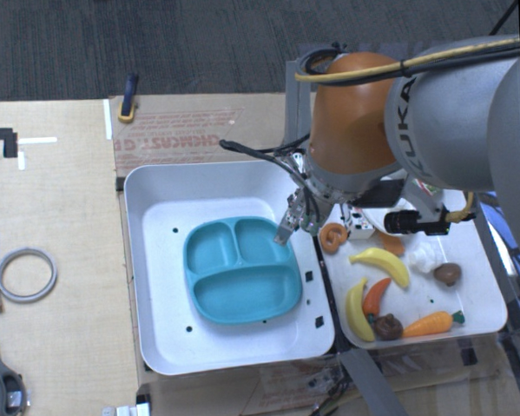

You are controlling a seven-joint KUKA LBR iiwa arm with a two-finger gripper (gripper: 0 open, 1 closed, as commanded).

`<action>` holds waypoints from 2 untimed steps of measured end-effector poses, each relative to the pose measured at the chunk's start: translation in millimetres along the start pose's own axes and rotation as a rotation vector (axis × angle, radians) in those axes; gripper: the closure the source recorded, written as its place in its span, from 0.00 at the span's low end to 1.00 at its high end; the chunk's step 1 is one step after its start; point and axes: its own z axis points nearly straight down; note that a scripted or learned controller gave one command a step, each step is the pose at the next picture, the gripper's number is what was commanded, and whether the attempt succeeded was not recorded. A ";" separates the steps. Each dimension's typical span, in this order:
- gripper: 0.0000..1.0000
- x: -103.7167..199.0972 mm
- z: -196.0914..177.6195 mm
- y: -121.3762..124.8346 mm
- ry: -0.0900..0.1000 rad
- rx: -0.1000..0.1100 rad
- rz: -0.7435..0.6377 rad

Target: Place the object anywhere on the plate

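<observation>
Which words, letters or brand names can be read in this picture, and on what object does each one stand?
"KU": grey letters on the side of the arm, the rest of the name hidden by the curve.
Red print on the cardboard sheet behind the left bin: it appears upside down and too blurred to read with certainty.
The blue plate and the toy foods carry no text that I can see.
</observation>
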 end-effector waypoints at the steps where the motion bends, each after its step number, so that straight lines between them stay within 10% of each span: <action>1: 0.00 -0.3 -0.4 -0.1 -0.001 -0.001 0.001; 2: 0.00 -59.8 -206.9 9.8 -0.002 -0.001 -0.121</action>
